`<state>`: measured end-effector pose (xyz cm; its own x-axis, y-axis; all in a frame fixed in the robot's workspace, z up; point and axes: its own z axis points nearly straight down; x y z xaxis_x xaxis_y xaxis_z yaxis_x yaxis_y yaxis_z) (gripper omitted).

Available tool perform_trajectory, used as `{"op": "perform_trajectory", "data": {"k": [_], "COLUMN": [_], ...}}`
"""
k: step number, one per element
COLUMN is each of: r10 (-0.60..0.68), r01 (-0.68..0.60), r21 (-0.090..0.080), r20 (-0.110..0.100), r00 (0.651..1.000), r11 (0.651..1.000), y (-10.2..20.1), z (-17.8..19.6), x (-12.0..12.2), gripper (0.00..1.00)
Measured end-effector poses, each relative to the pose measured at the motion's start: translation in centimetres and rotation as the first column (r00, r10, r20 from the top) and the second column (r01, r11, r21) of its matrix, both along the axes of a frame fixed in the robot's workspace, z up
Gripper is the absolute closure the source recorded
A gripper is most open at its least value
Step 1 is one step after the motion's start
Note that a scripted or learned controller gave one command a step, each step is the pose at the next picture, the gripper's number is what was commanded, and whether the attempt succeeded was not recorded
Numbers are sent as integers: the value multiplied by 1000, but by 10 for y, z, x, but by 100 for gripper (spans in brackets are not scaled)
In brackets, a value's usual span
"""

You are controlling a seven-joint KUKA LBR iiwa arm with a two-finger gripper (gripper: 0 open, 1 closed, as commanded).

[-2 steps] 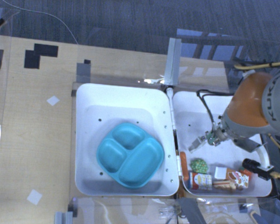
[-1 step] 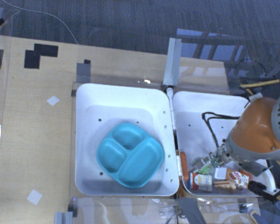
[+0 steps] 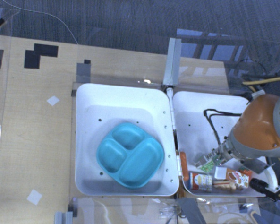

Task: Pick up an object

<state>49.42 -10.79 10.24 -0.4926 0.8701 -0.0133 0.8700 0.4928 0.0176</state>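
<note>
My gripper (image 3: pixel 212 160) reaches down into the front part of the right bin (image 3: pixel 196 112), just above a cluster of small packages. Right under and beside it lie a small grey-white box (image 3: pixel 220 173), an orange-and-white packet (image 3: pixel 201 181) and a red-brown snack packet (image 3: pixel 239 178). A thin orange-red item (image 3: pixel 183 166) lies along the bin's left wall. The arm's orange band (image 3: pixel 257 128) hides the right side of this bin. In the left bin (image 3: pixel 89 129) sits a blue divided plate (image 3: pixel 130 154).
A black cable (image 3: pixel 214 119) loops across the right bin's floor behind the gripper. A metal post (image 3: pixel 173 61) stands at the back between the two bins. The divider wall (image 3: pixel 172 135) runs close to the left of the packages.
</note>
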Motion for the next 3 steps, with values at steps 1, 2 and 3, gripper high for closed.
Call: {"op": "perform_trajectory", "data": {"k": [1,2,3], "r10": [-30,-48,56], "r01": [30,48,-56], "r21": [3,3,3], "r20": [-14,-16,-16], "r00": [999,999,998], "r11": [1000,999,998], "y": [74,97,176], "z": [186,180,204], "x": [19,12,38], "gripper": [100,100,100]}}
